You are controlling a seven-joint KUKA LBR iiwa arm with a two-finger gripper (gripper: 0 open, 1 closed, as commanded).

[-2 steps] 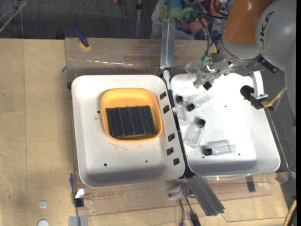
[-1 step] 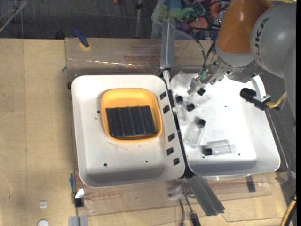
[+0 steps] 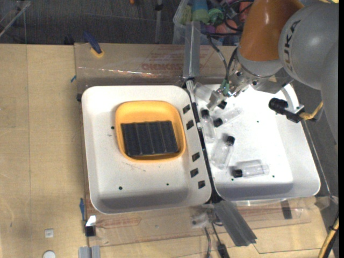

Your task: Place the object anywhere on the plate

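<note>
Pale wooden table [image 3: 37, 144] carries two shallow white plastic bins with rounded corners. Left bin [image 3: 102, 187] holds an orange, rounded-square plate [image 3: 148, 109] with a dark ribbed insert [image 3: 149, 137]. Right bin [image 3: 279, 160] holds several clear plastic vials with black caps: one [image 3: 250, 170] near the front, another [image 3: 224, 149] mid-bin, others close beneath the end effector [image 3: 221, 98], which hangs over the bin's back-left corner. Whether it grips anything cannot be told.
</note>
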